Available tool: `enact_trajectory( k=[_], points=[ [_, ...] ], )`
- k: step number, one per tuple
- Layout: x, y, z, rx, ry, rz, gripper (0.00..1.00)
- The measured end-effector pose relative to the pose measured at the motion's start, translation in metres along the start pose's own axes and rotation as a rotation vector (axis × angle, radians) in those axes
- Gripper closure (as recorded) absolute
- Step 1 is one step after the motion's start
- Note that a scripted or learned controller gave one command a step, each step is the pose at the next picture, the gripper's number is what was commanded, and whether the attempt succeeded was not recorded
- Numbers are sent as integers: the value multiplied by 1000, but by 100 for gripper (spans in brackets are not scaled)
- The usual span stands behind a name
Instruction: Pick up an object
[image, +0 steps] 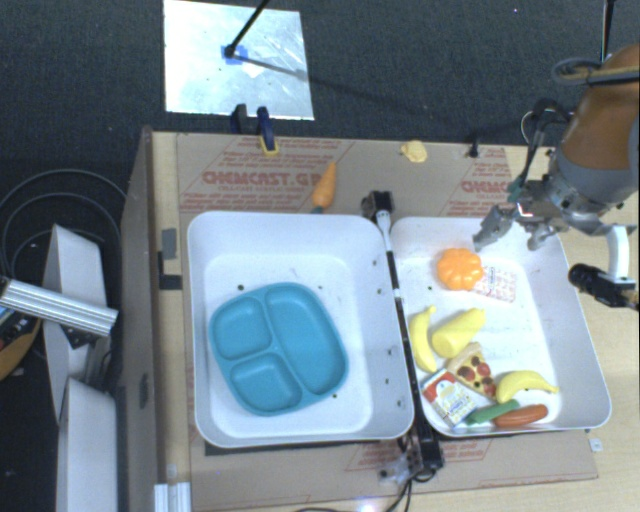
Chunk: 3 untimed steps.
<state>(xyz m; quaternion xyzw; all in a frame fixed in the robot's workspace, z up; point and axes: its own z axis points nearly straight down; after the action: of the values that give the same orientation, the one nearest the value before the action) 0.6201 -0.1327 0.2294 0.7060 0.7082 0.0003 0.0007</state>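
Right shallow white bin: spread-fingered gripper hovers near round orange plastic pumpkin, likely light, rigid, slippery; pinch across its middle.

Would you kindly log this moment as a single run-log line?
gripper: open, above right bin far edge | held: nothing | nearest: orange pumpkin toy | left bin: blue divided tray

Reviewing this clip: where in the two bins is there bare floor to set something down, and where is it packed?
Left bin: bare floor rings the blue tray, widest along the far side. Right bin: bare strip along the right wall and far end by the claw. Crowded from the pumpkin down through the bananas to the near corner.
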Motion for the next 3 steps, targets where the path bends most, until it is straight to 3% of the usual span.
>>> enact_trajectory(
  k=[1,2,3],
  points=[
    [16,42,78,-1,0,-4,0],
    [20,49,133,1,0,-3,0],
    [19,50,119,-4,0,-5,100]
  ],
)
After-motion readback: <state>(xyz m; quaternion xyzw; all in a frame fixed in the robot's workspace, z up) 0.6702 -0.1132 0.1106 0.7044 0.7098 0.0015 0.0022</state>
